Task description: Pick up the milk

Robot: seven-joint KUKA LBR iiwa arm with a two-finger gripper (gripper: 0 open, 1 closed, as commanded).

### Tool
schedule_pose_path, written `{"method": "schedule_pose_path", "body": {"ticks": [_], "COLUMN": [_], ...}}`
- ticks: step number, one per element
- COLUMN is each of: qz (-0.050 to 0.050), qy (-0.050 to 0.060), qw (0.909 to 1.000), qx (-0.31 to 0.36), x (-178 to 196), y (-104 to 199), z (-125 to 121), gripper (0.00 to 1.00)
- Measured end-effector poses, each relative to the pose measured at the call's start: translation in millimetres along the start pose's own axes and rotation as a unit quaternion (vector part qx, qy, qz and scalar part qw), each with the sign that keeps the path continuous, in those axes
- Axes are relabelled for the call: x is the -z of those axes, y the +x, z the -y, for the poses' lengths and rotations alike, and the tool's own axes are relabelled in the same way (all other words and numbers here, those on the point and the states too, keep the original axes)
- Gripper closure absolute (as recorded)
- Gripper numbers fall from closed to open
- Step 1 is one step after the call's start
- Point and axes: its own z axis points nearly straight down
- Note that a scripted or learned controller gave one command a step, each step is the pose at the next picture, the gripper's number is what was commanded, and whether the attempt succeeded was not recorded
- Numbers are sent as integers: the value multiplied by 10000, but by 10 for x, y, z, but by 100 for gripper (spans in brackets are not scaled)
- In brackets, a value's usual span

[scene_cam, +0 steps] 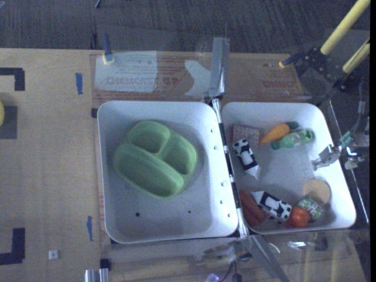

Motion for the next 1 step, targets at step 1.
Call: {"method": "schedule_pose_path", "body": {"ticks": [1], "qz": [12], "qy": [-31], "qw": [9991], "qx": [427], "x": [-1334], "y": [181], "z": [-13], "gripper": [0]}}
